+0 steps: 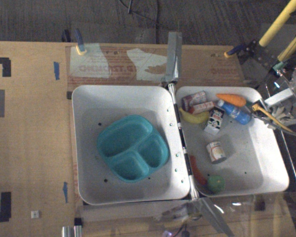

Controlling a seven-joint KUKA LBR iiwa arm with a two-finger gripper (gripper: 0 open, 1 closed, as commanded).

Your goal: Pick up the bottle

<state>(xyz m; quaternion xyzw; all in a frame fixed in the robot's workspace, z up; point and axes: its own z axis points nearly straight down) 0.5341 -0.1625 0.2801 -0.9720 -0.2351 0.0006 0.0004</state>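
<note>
A wooden surface (pixel 29 147) carries two shallow white plastic bins side by side: the left bin (pixel 89 107) holds a teal three-compartment tray (pixel 133 148), the right bin (pixel 266 152) a scatter of small items. The blue plastic bottle (pixel 237 113) lies tilted near the right bin's far edge, just below an orange carrot (pixel 232 99) and beside a black-and-white carton (pixel 214 120). At the bin's right rim sits the hand (pixel 274 113); whether it is apart or together I cannot tell.

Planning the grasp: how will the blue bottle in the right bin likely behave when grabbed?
The blue bottle lies on its side, so its round body may roll when nudged. It looks like small, smooth plastic: probably light, perhaps slippery. The orange carrot lies close beside it and could get bumped.
</note>
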